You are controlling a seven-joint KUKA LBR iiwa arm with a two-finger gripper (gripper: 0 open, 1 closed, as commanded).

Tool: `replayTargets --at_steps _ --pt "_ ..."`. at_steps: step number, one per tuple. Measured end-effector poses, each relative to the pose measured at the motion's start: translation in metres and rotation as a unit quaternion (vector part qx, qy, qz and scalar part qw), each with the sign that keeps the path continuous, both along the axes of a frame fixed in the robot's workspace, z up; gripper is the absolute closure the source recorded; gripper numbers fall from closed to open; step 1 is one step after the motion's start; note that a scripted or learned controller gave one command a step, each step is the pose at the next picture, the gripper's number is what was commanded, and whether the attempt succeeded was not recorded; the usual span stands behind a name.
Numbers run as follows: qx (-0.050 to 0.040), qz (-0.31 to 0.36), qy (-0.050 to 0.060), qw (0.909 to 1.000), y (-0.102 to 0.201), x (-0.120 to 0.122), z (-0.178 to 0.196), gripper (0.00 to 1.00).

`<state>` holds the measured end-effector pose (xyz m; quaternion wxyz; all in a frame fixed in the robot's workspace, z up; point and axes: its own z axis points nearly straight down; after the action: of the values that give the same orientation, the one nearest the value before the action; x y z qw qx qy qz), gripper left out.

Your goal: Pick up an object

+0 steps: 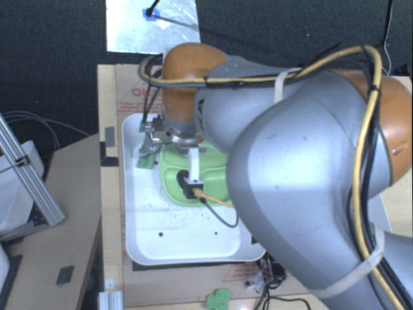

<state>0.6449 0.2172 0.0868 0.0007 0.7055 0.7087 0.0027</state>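
Observation:
The white bin (161,237) holds a pale green, bowl-like object (210,173), partly covered by the arm. A small dark green thing (145,161) lies at the bin's left wall. My gripper (150,144) is low over the bin's upper left part, right above the dark green thing and beside the pale green object. The wrist and the big grey arm hide most of the gripper and the right side of the bench.
A small green object (219,298) lies outside the bin near the front edge. A silver sheet (151,15) lies beyond the bench at the top. An aluminium frame (29,183) stands at the left.

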Motion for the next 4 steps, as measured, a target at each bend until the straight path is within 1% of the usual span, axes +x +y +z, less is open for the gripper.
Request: replayTargets --at_steps 1,2,3,4 --pt "0.0003 0.0 -0.002 1.0 0.018 0.026 0.058 0.0" --pt "0.0015 -0.001 -0.004 1.0 0.001 -0.047 0.177 0.0" --pt "0.0016 0.002 0.001 1.0 0.02 -0.155 0.234 0.0" --pt "-0.0049 -0.005 0.009 0.9999 -0.043 -0.16 0.094 0.0"
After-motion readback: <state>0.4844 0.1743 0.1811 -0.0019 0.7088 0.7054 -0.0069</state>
